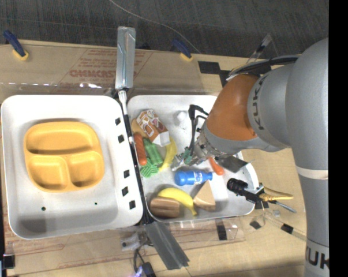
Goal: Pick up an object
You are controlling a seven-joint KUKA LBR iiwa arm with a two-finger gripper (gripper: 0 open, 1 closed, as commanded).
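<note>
Gripper hangs low in the right bin, just above the blue bottle, beside the banana; its state cannot be told.

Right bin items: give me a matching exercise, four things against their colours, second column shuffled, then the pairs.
Things:
1. Bottle lying below the claw
2. Banana near the front wall of the right bin
3. Divided tray in the left bin
4. Ridged toy vegetable by the divider

Colours:
A. Green
B. Blue
C. Orange-yellow
D. Yellow

Pairs: 1-B, 2-D, 3-C, 4-A
</note>
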